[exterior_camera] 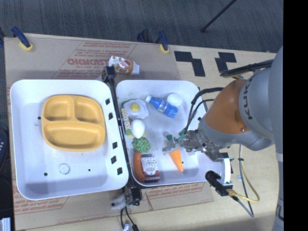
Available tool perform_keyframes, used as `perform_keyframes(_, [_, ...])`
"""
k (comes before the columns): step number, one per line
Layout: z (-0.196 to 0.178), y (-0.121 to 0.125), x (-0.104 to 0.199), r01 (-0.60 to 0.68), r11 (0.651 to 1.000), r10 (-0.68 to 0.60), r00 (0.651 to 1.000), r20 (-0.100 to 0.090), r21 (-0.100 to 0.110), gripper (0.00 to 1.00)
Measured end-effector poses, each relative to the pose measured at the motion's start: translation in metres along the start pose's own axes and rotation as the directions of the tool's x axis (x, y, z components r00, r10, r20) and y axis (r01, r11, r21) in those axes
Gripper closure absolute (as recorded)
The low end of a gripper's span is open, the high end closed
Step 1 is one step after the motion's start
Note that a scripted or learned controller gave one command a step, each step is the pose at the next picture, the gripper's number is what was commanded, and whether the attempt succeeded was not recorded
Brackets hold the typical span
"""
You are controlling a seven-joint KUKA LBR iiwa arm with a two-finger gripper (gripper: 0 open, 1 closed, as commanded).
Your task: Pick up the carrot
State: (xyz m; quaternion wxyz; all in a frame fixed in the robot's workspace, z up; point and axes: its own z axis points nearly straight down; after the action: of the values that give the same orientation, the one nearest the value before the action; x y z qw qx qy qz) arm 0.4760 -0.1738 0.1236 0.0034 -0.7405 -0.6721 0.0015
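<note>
Two shallow white bins are set side by side on a worktop [192, 61] covered with printed cardboard. In the left bin [24, 177] a yellow divided tray [73, 121] is laid, toward the bin's upper half.

The carrot [177, 160] is found in the right bin [190, 88], on the bin floor near its lower right corner, with the thick end toward the top of the view and the tip pointing down toward the bin's near wall. The grey arm with the orange band [226, 114] is reached in from the right, and the tool [174, 146] is seen just above the carrot's thick end, close to it or touching it. Whether the tool is spread or pressed together cannot be told from this angle, and the carrot is not seen to be lifted off the bin floor.

Further things are spread through the right bin: a blue bottle with a white cap [165, 106] near the top, a fried egg [135, 109] to its left, a white egg [138, 128] below that, a green leafy piece [141, 144] lower still, and a red packet with a label [147, 167] at the lower left corner. A small carton [123, 65] is laid on the cardboard beyond the bins.
</note>
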Motion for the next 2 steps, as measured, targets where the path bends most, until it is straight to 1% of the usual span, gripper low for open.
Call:
perform_keyframes(1, [0.0324,0.0103,0.0206,-0.212,0.977,0.212,0.977,-0.001,0.0,0.0])
perform_keyframes(2, [0.0226,0.0102,0.0205,-0.209,0.978,0.209,0.978,-0.002,0.002,1.0])
